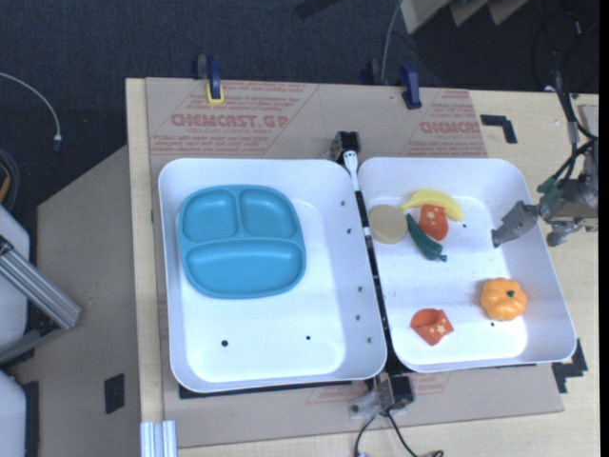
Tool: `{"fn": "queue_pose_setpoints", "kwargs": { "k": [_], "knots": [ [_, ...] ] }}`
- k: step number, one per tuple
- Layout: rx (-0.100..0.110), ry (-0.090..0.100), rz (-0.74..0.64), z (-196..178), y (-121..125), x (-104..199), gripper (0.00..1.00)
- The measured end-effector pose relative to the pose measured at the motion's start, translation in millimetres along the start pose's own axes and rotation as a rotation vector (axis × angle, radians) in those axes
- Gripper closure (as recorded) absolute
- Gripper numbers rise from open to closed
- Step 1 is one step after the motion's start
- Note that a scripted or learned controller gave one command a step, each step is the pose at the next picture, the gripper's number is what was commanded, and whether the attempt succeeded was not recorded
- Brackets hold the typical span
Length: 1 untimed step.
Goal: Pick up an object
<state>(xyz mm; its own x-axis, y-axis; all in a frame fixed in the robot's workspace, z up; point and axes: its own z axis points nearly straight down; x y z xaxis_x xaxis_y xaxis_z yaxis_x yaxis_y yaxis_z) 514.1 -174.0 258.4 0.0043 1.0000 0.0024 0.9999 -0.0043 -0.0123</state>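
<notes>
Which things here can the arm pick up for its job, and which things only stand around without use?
For the job (right bin):
banana
tomato
green pepper
tan disc
orange pumpkin
red pepper
gripper

Lying about:
blue divided plate in the left bin
blue clamps

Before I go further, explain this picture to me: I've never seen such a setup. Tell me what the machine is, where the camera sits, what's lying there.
One camera looks down at a slant on a bench with two shallow white bins. The left bin holds a blue divided plate. The right bin holds toy food: a banana, a tomato, a green pepper, a tan disc, a red piece and an orange pumpkin. The machine is a robot arm reaching in from the right; its gripper hovers at the right bin's edge, holding nothing visible.
</notes>
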Motion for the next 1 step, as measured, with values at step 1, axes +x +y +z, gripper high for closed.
{"fn": "queue_pose_setpoints", "kwargs": {
  "k": [1],
  "knots": [
    [-0.013,-0.003,-0.004,-6.6,2.3,0.7,0.0]
  ]
}}
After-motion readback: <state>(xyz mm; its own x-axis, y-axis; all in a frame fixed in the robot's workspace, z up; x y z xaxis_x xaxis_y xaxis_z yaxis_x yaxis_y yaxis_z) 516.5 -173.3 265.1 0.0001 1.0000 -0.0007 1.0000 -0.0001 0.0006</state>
